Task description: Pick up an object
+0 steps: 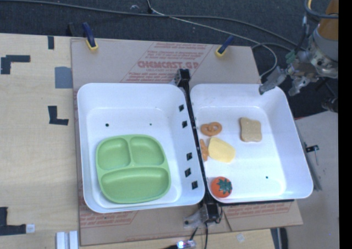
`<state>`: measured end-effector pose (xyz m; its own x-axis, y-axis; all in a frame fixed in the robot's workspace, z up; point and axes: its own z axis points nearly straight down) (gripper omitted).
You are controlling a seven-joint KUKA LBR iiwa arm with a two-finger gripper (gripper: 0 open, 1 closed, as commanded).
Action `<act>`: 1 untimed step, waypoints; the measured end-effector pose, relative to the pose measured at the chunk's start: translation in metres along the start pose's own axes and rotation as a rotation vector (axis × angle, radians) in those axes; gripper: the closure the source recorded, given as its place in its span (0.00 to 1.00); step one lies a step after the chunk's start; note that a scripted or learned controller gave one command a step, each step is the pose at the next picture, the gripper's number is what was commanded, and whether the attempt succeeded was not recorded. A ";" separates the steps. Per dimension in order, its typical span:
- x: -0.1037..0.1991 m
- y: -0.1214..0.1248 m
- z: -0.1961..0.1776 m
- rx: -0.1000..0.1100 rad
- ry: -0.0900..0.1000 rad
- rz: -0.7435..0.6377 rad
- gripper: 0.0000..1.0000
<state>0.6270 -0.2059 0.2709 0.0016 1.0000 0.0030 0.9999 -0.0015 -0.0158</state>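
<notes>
The right bin (286, 127) holds a tan bread slice (251, 129), a yellow cheese wedge (221, 149), a brown pretzel (210, 128), a small orange piece (204, 149) and a red tomato (221, 186). My gripper (281, 80) hangs over the bin's far right corner, above and to the right of the bread slice. Its two fingers stand apart with nothing between them. The grey arm with its orange band (328, 6) comes in from the upper right.
A green divided plate (132, 168) lies in the left bin (88, 105). A black divider (190, 138) with clips runs between the bins. Cables (165, 14) cross the dark floor behind the bench. Blue and yellow clamps (89, 38) hold the cardboard sheet.
</notes>
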 end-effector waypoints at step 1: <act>0.001 0.002 -0.007 -0.010 -0.002 -0.004 0.00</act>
<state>0.6289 -0.2051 0.2776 -0.0023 1.0000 0.0006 1.0000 0.0023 -0.0056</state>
